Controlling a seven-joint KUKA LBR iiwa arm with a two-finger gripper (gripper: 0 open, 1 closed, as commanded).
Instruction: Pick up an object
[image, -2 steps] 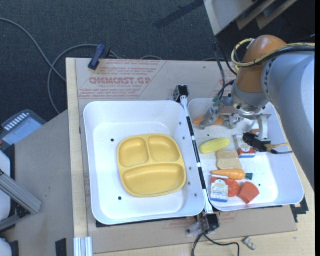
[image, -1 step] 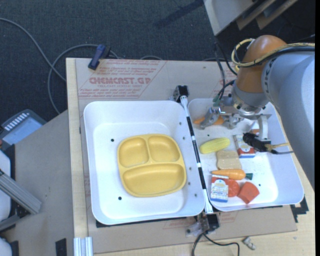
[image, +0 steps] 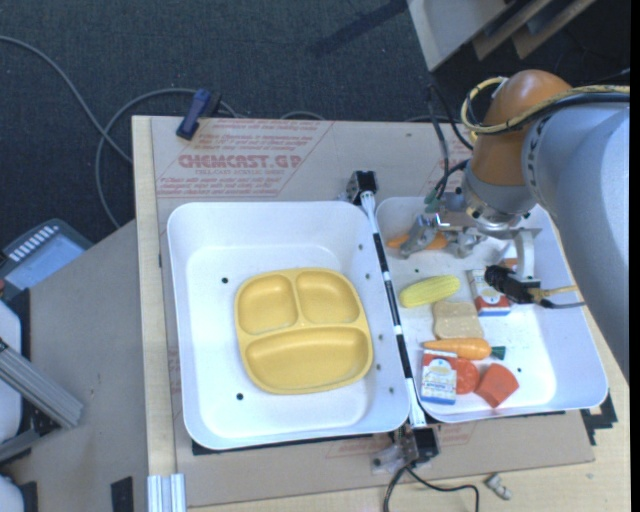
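While the grey arm (image: 575, 150) reaches in from the right, two white bins sit side by side on the bench. One yellow three-compartment plate (image: 300, 328) lies in the left bin (image: 200, 300). At the far end of the right bin (image: 570, 385) hangs the gripper (image: 455, 232); whether it is spread or pressed together cannot be told. Nearer lie one corn cob (image: 429, 291), one bread slice (image: 457, 320), one carrot (image: 457, 348), one carton (image: 438, 380) and one red block (image: 497, 384).
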